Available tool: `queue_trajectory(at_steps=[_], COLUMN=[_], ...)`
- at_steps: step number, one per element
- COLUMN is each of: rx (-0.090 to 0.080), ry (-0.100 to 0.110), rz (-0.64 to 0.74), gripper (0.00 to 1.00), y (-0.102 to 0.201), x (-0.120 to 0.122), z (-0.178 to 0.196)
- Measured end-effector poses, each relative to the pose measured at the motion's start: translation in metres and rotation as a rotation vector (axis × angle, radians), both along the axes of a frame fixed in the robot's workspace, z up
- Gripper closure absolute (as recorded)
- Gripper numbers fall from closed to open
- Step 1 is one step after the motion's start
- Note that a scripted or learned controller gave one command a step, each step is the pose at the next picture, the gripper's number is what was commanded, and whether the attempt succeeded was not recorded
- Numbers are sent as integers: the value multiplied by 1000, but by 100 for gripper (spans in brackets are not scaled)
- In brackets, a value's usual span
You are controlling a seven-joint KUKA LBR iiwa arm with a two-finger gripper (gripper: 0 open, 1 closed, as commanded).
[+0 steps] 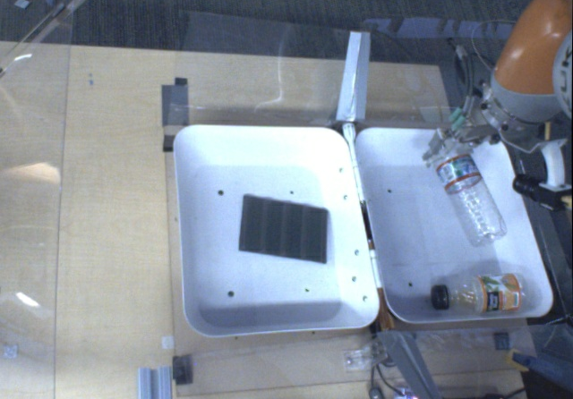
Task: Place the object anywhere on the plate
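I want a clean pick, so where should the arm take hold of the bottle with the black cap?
Probably the juice bottle's labelled middle, from above, closing across its width. It lies on its side along the right bin's near wall, cap pointing left.

A pale wooden bench (98,209) is bearing two shallow white plastic bins, left (201,299) and right (394,209), lying side by side, touching.

A capped bottle with an orange label (479,293) lies in the right bin (394,209).
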State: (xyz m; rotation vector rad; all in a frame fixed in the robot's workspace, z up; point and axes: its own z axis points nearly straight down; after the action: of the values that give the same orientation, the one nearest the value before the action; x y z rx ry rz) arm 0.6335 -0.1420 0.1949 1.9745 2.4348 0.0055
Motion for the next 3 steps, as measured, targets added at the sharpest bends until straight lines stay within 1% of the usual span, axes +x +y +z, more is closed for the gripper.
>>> queue_trajectory(at_steps=[1,2,3], rx=[3,1,-1], ry=[19,-1,-2], rz=[-132,61,397], gripper=[100,100,100], y=[0,88,138], x=[33,37,-27], z=[-89,49,109])
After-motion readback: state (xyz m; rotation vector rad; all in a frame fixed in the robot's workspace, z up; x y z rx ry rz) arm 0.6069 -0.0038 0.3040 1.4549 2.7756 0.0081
